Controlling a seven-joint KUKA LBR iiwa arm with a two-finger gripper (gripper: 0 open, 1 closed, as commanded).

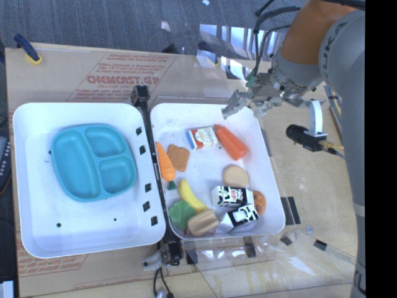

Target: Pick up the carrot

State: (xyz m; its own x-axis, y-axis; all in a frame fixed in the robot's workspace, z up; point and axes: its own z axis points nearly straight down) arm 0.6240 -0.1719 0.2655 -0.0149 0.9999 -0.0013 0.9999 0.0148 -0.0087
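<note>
Behind 2 bins, cardboard point(118, 79) reads "CHEMCAST GP"; carrot point(164, 161) unlabelled.

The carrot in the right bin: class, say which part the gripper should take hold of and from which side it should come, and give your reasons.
Probably the carrot is best gripped at its thicker middle, coming down from above. It lies flat, pointing up and down the picture along the right bin's left wall, so the fingers should close across its narrow width. The wall crowds one side, so that finger has little room. The gripper is above the bin's far rim.
</note>
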